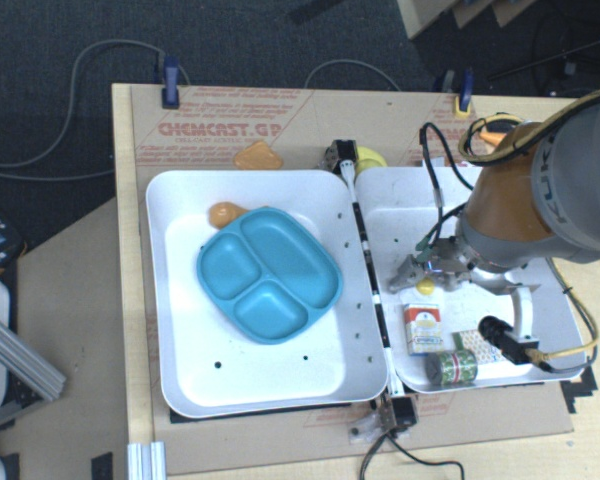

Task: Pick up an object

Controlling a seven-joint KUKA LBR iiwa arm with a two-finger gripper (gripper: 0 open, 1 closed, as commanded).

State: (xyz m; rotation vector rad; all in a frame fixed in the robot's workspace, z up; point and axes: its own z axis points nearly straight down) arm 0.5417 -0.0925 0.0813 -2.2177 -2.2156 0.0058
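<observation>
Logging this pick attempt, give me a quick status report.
Gripper low in the right bin, beside a small yellow object. Red-and-white box and green can lie loose nearby. Nothing visibly held.

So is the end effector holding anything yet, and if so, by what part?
Cannot be told. The end effector sits low in the right bin by a small yellow object, but no grasp is visible.

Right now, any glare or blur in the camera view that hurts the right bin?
Camera view: even overhead light, soft shadows; white bins run bright, washing out the right bin floor. The gripper reads small and soft; the carton and can labels are unreadable. The blue tray is sharp.
</observation>
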